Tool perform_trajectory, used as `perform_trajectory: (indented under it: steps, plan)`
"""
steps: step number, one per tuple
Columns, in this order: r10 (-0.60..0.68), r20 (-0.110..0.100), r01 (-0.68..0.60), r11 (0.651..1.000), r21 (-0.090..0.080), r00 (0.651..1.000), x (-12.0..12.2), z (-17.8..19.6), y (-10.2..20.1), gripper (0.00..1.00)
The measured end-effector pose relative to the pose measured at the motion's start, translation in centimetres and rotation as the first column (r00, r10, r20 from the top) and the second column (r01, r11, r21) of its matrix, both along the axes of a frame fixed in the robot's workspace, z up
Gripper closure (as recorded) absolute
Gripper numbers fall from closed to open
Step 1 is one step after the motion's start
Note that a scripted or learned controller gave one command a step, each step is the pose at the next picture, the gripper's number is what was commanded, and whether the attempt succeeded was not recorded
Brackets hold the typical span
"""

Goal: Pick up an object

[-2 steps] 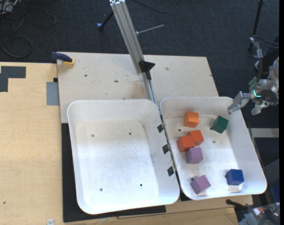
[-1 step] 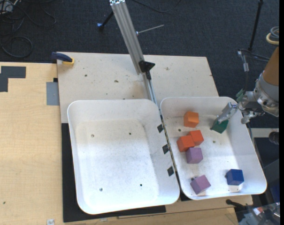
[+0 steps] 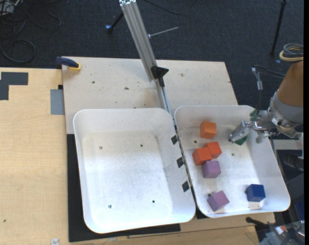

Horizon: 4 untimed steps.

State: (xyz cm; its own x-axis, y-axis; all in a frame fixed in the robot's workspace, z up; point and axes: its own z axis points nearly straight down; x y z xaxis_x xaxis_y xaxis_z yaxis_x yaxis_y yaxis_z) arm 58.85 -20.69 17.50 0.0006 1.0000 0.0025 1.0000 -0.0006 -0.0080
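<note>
Spanning the middle of the view: a pale bench [image 3: 195, 80], speckled, bearing two shallow white bins side by side. Filling the bench's left and front part, the left bin [image 3: 93, 131], bare white floor with scattered dark specks. Touching it along its right rim, the right bin [image 3: 269, 162], holding every block. Reaching over that bin's right rim near its far corner, a grey arm [image 3: 289, 103] with an orange band above the wrist. Slanting from the bench's far edge down to the seam between the bins, a long aluminium rail [image 3: 141, 37], checker-marked at the top. Ending over the right bin's far right part, the gripper [image 3: 240, 136], low above the floor, a dark green bit at its tip; fingers too blurred to judge, so wide or narrow cannot be told, and nothing seen clamped. Sitting just left of the gripper, apart from it, toward the far rim, an orange block [image 3: 208, 129]. Clustered near the bin's middle left: two orange-red blocks [image 3: 206, 153] touching, a purple block [image 3: 211, 169] right against their front. Resting close to the front rim, a second purple block [image 3: 217, 200]. Tucked in the front right corner, a blue block [image 3: 255, 192]. Lying at the bench's far left corner, a small blue-and-yellow clamp [image 3: 68, 63].
</note>
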Motion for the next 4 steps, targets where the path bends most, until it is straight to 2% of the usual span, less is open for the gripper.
perform_trajectory:
  steps: [1, 2, 4]
  plan:
    - [-0.001, -0.001, 0.001, 1.000, 0.001, 1.000, 0.0, -6.5, 0.2, 0.00]
    - [-0.006, 0.004, 0.006, 1.000, -0.001, 1.000, 0.1, -5.1, 0.0, 1.00]
    - [-0.002, 0.010, 0.002, 1.000, -0.003, 1.000, -0.5, 2.8, -0.2, 1.00]
